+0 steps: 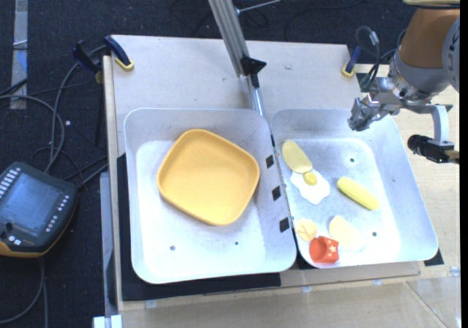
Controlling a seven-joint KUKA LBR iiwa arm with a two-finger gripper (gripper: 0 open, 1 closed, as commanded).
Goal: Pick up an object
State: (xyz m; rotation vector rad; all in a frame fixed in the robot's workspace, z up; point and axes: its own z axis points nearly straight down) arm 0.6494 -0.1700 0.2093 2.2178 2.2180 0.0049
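- Toy foods are lying in my right bin [409,195]: fried egg [310,185], corn cob [357,193], red piece [324,249], all well apart from the gripper [360,119].
- Gripper is hovering at the bin's far edge; I cannot tell its jaw state.
- Arm is reaching in from the right, wrist tilted down-left.

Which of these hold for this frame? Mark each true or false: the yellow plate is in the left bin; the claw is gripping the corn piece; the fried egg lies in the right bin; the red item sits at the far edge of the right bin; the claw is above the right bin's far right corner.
1. The yellow plate lies in the left bin. True.
2. The claw grips the corn piece. False: the corn lies on the bin floor, apart from the claw.
3. The fried egg lies in the right bin. True.
4. The red item sits at the far edge. False: it lies at the near edge.
5. The claw is above the right bin's far right corner. True.
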